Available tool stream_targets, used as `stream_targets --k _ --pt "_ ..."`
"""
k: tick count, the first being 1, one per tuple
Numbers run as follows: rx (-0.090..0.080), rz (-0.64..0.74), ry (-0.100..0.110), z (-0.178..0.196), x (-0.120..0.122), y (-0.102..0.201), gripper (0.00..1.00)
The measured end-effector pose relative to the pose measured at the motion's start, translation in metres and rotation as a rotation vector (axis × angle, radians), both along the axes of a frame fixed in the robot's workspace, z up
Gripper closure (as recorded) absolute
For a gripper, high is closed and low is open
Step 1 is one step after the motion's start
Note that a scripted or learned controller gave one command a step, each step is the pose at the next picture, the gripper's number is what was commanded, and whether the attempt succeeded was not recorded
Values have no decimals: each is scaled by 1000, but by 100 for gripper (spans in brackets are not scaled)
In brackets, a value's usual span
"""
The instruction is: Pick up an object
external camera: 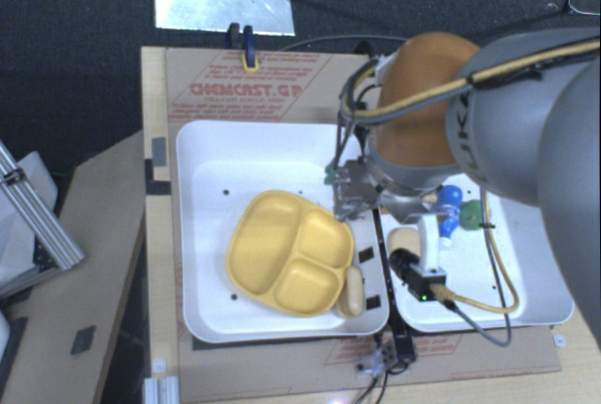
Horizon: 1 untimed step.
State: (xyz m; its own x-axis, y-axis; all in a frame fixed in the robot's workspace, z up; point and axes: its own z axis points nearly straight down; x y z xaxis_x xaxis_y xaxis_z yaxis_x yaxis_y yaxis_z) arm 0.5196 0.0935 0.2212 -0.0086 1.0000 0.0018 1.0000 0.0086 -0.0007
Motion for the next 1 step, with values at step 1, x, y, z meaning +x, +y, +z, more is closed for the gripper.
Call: stream_targets --k 1 --pt "-1 -5 -1 0 1 -3 0"
